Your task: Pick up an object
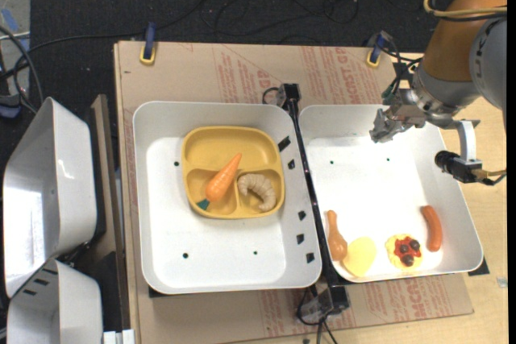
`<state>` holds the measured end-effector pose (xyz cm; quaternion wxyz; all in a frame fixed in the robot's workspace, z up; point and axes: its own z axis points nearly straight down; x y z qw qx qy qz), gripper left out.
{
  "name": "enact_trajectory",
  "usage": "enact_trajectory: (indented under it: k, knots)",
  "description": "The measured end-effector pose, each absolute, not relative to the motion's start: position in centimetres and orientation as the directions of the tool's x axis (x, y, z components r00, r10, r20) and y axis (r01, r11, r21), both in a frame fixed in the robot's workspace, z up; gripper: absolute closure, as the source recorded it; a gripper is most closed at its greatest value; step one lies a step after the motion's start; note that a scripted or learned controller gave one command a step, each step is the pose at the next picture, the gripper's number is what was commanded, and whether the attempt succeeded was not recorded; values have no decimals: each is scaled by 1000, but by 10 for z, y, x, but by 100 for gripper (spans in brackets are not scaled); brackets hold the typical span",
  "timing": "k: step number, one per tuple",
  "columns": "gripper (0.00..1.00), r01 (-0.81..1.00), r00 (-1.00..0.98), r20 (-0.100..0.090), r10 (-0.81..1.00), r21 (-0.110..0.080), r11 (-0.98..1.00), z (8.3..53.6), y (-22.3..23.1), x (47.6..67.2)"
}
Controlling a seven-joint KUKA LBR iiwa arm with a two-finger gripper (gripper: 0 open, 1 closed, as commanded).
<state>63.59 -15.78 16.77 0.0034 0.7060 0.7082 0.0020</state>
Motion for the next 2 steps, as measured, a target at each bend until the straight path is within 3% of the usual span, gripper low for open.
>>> enact_trajectory:
  k: [2]
  knots:
    - [100, 1000, -3, -2, 1000, 7, 3, 276, -149, 628]
